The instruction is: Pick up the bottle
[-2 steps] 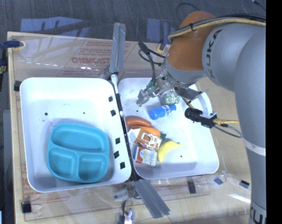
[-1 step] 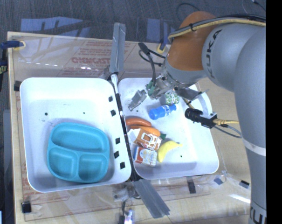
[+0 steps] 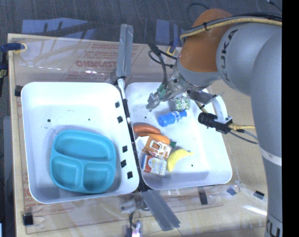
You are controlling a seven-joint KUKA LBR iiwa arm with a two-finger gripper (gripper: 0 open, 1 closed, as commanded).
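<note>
We see two shallow white bins side by side on the bench [image 3: 35, 51]. The left bin [image 3: 35, 95] holds a blue compartment tray [image 3: 83, 161], divided into one long section and two smaller ones. The right bin [image 3: 221, 164] holds the bottle [image 3: 170, 118], a blue one lying on its side near the bin's far half, its long axis running left to right at a slight tilt, the right end a little farther up; which end carries the cap we cannot tell. Nearer us lie an orange-red rounded item [image 3: 147, 130], an orange carton [image 3: 155, 145], a white packet [image 3: 154, 165] with print too small to read, and a yellow banana [image 3: 176, 158]. Red lettering on the bench's clear sheet is reversed and illegible. The end effector [image 3: 156, 98] hangs just above and left of the bottle; we cannot tell how far it is open, and nothing is visibly in its grasp.
</note>
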